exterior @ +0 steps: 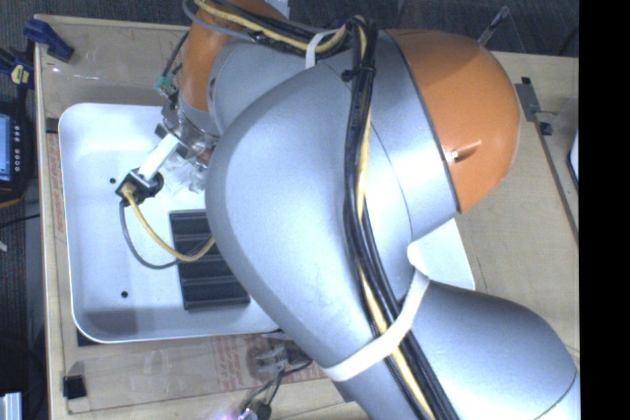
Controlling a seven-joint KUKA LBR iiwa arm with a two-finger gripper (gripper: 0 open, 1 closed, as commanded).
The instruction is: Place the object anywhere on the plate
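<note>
Camera view, looking down on the worktop (118,54), and the arm (325,211) is taking up most of your picture. It sweeps in from the lower right, a great grey bulk with a big orange dome (463,123) at its joint, and it runs up and over to the left bin (84,211). Follow it to the far end and you find the orange band (212,54) above the wrist, then the wrist pointing down into the bin's upper middle.

There's your claw (185,155), low over the white floor of the left bin, near its back wall. The wrist stands right over it from this angle, so open or closed, you cannot tell, and nothing shows you anything gripped in it.

Now the task's thing: the black ribbed block (202,256) lies flat on the floor of that same left bin, toward the near wall. Its right side disappears under the grey arm. It is just down-view of the claw, and a thin strip of white floor shows between the two.

Two small dark specks (125,293) dot the bin floor to the left of the block. Off at the worktop's far left corner sits a blue clamp (44,34), well apart from the action.
</note>
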